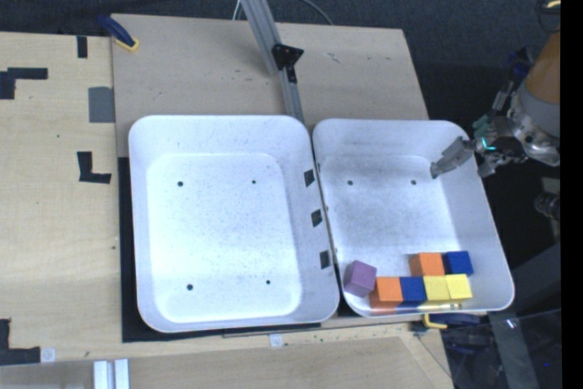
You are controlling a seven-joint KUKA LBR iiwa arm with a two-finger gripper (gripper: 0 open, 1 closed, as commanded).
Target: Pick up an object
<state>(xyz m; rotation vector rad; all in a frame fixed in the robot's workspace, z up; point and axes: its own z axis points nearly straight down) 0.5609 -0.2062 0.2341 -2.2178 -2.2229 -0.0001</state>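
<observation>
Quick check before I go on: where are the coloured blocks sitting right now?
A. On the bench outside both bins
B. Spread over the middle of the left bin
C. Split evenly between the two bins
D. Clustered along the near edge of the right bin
D. The purple block, the orange blocks, the blue blocks and the yellow blocks all lie bunched along the near edge of the right bin.
</observation>
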